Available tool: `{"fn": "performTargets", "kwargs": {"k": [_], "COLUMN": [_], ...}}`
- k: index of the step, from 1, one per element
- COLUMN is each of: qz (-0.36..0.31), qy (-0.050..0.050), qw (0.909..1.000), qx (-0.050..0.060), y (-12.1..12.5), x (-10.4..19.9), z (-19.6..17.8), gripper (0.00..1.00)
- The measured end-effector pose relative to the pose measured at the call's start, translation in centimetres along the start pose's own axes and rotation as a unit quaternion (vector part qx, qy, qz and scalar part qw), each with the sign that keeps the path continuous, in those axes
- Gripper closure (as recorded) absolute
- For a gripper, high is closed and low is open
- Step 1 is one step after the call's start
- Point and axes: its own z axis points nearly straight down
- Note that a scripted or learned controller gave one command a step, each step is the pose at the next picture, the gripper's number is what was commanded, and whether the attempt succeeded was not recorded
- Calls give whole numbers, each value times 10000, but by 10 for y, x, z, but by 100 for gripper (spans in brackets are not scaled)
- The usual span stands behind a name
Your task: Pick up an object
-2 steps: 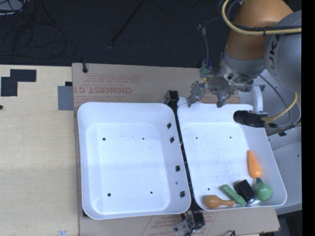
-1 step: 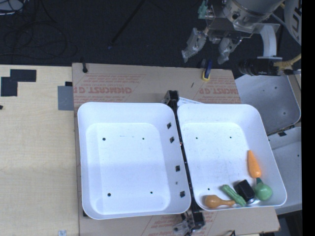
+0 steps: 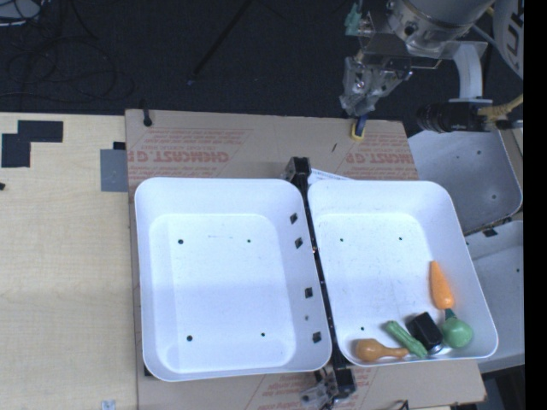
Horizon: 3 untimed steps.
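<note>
At the far left, the pale wooden worktop carries a few dark flat patches near its upper edge, and tangled cables lie on the black floor behind it. A brown cardboard sheet with red printed lettering, reading upside down from this angle, lies under both bins.

The left bin is a shallow white tray with small dark holes in its floor. A row of black clips runs along the seam where it meets the right bin.

All the objects sit crowded in the right bin's near right corner. Leftmost is an orange pear-shaped piece lying on its side. Just beside it a green stick-like object slants across, its far end tucked under a black block, so its full shape is hard to read. A round green object touches the block's right side; whether the two green parts belong together cannot be made out. Above them, an orange carrot-like object lies along the right wall.

The claw hangs high, well apart from the bins, over the cardboard's far edge. It is small and blurred against the dark background, so whether it is spread or closed cannot be told; nothing is seen in it. The arm above is cut off by the top edge.
</note>
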Motion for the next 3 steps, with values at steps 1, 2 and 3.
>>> {"fn": "performTargets", "kwargs": {"k": [1, 2, 3], "qz": [11, -37, 5], "qy": [6, 26, 9], "qw": [10000, 10000, 10000], "qx": [-52, -4, -9], "y": [-1, -1, 1], "x": [-8, 136, 194], "z": [-78, -72, -72], "gripper": [100, 100, 100]}}
